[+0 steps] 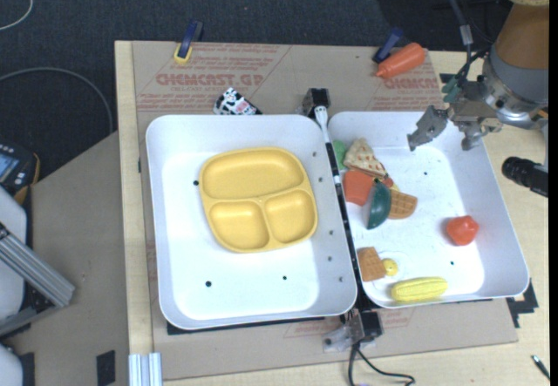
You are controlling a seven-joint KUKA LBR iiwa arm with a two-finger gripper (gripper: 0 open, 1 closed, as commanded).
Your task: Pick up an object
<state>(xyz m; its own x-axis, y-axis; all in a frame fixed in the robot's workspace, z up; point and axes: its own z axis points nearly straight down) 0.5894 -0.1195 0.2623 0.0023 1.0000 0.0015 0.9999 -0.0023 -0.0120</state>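
Note:
My gripper (446, 137) hangs open over the far part of the right bin (501, 201), its two grey fingers spread with nothing between them. Below and left of it lies a cluster: a sandwich wedge (364, 155), an orange-red block (357, 186), a dark green piece (378, 206) and a waffle-like biscuit (403, 202). A red tomato-like toy (461, 230) sits alone near the right wall. At the front lie a yellow corn cob (418, 289) and a brown cracker (373, 263).
The left bin (174, 262) holds a yellow divided plate (258, 198). On the bench behind the bins lie an orange carrot toy (401, 60), a blue and yellow clamp (186, 43) and a small black-and-white object (235, 103).

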